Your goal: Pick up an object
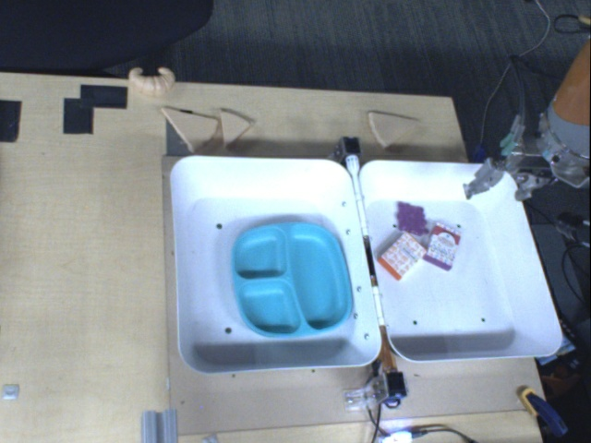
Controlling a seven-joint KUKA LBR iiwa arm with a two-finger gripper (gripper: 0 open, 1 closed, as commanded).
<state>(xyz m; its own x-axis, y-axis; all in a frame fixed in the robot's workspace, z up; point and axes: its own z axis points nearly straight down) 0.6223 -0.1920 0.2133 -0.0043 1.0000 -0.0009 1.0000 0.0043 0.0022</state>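
Three small things lie together in the right bin (517, 275): a purple lumpy piece (412, 216), an orange and white packet (401, 255) and a red and purple packet (442, 245). The two packets touch each other. My gripper (503, 183) hangs over the bin's far right corner, up and to the right of the cluster and apart from it. It is open, with nothing between its fingers.
The left bin (199, 247) holds a blue divided tray (291, 278). A raised rim (363, 238) separates the two bins. Cables run off the bench at the right and at the front edge. Tan bench surface (83, 275) stretches to the left.
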